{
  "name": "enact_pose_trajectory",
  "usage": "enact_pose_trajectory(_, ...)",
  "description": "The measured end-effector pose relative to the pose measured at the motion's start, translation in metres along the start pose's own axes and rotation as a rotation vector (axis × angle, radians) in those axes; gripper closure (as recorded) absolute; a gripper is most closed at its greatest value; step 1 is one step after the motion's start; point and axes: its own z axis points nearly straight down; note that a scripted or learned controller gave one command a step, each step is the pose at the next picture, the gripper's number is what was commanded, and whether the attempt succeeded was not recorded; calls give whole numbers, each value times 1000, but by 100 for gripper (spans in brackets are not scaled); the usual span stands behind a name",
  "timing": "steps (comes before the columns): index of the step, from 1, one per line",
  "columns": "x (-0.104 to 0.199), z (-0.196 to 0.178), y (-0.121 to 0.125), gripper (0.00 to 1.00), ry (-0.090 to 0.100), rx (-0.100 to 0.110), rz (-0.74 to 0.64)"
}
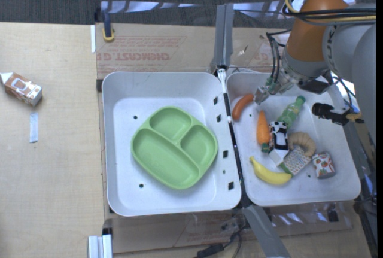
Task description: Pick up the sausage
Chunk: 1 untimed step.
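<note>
The gripper [264, 94] hangs low over the far left part of the right bin [341, 191], below the arm's orange band [311, 26]. How its fingers stand cannot be told, and nothing shows between them. The sausage [241, 105], orange-red and curved, lies just left of the gripper and slightly nearer the camera, against the bin's left wall; whether the two touch cannot be told. A carrot [263, 127] lies just in front of the gripper. A green bottle [291, 112] sits to its right. Farther toward the near rim lie a black-and-white toy [279, 135], a croissant [301, 142], a banana [269, 172] and a small carton [322, 165]. Well to the gripper's left, the left bin [119, 191] holds 1 green divided plate [174, 146].
</note>
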Motion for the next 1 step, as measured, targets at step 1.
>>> enact_pose_trajectory(1, 0, 0, 0, 0, 0, 0, 0)
